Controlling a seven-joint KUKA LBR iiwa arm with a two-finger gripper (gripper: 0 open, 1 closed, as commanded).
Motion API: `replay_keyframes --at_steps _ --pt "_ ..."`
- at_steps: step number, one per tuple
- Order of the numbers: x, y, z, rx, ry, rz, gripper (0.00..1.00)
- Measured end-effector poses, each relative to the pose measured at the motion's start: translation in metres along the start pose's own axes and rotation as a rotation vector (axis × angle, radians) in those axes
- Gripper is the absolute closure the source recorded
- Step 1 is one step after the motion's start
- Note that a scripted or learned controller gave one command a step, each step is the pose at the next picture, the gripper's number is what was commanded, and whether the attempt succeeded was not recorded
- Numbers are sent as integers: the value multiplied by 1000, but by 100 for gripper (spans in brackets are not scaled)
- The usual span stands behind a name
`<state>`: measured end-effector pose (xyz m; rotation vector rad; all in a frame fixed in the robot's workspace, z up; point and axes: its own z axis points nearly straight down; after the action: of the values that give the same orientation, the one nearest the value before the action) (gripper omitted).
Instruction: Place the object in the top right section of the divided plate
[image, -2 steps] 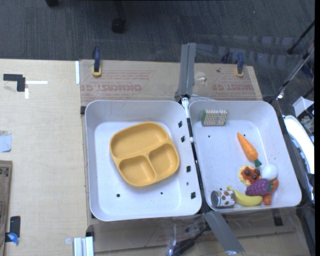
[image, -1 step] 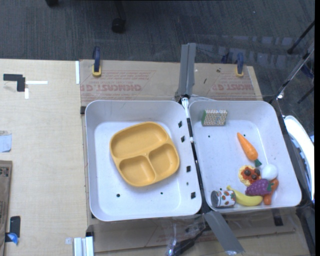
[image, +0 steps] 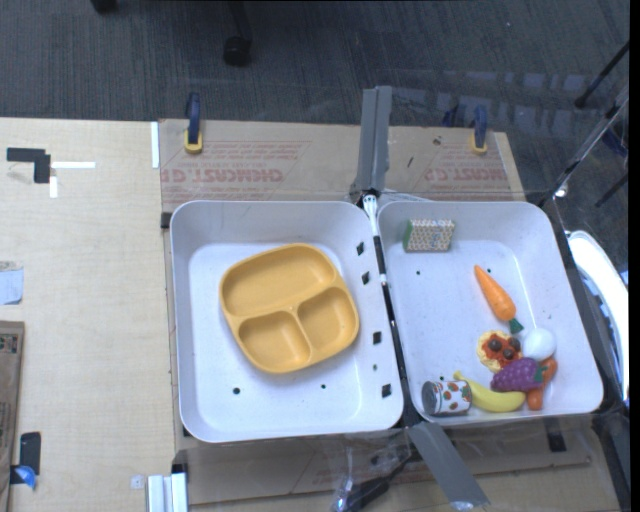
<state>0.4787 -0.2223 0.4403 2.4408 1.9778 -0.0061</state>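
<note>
- You had the yellow divided plate lying flat in the left bin, turned at a slant to the bin's walls.
- The plate showed 3 sections: 1 long one along its upper-left side and 2 smaller ones side by side along its lower-right side.
- Every loose object you could pick from lay in the right bin, well apart from the plate and across the divide where the 2 bins met.
- Near that bin's top-left corner you saw a small speckled block with a green edge, alone.
- A toy carrot lay right of the middle, its thick end up-left and its green tip down-right.
- Just below the carrot, a cluster crowded the lower-right corner: a small round piece topped with dark berries, a white ball beside it, and purple grapes touching both.
- A banana lay along the lower wall under the grapes, and a small can lay on its side just left of the banana's end.
- Both bins rested on a cardboard-covered tabletop, with 2 blue clamps at the far edge.
- You could not tell how the jaws stood or whether they had hold of anything.
</note>
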Motion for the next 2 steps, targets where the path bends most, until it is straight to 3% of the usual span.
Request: replay_keyframes --at_steps 1,2 --pt "16 -4 0 2 0 613 100" --pt "5 -1 0 3 -1 993 100"
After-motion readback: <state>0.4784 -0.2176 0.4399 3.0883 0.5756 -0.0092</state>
